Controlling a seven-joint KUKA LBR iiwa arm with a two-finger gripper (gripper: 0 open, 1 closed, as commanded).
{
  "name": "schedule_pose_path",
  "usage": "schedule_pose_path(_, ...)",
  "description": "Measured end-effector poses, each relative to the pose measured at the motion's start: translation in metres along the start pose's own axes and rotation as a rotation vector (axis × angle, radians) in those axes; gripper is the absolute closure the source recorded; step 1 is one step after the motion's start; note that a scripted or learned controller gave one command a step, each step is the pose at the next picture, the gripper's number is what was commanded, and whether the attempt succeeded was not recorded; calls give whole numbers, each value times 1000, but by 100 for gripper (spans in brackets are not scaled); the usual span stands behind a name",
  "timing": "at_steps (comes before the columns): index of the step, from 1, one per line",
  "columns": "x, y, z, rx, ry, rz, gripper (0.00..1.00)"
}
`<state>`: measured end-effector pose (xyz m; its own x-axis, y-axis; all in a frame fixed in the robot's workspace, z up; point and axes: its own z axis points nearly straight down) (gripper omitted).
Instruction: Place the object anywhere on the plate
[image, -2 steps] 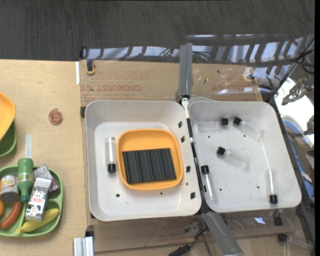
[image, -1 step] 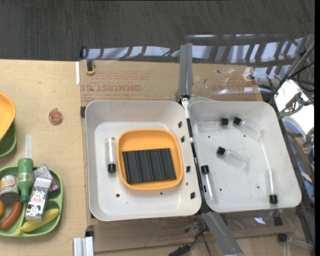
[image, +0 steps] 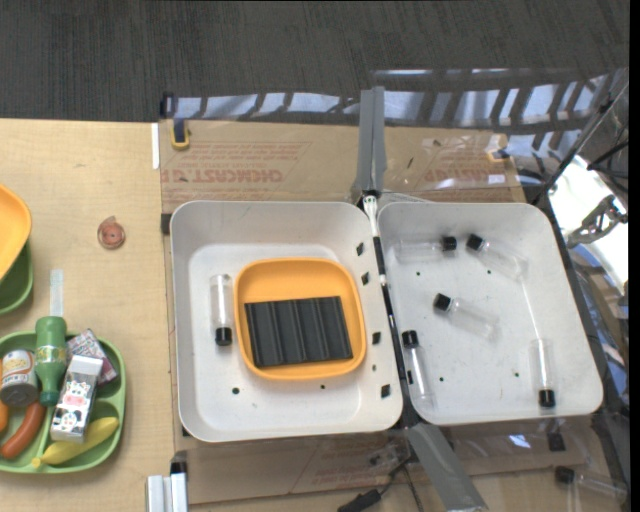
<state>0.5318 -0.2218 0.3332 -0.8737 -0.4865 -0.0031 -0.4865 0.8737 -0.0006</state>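
Note:
An orange plate (image: 298, 272) with rounded corners lies in the middle of the left white bin (image: 200, 400). A dark grey ridged slab (image: 300, 331) rests flat on the plate and covers most of its centre. Just left of the plate a clear vial with a black cap (image: 220, 311) lies on the bin floor, apart from the rim. In the right white bin (image: 480, 395), several more clear black-capped vials lie scattered, among them one near the middle (image: 462, 312) and one by the right wall (image: 543, 372).
A green tray of toy food and bottles (image: 60, 400) sits on the wooden bench at the far left, with an orange and green bowl (image: 10, 255) above it. A small pink disc (image: 111, 233) lies nearby. Cardboard (image: 260, 165) lies under the bins.

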Motion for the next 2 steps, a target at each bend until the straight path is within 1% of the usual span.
schedule_pose_path(1, 20, 11, 3, 0, 0, -135, 0)
schedule_pose_path(2, 38, 21, 1, 0, 0, -143, 0)
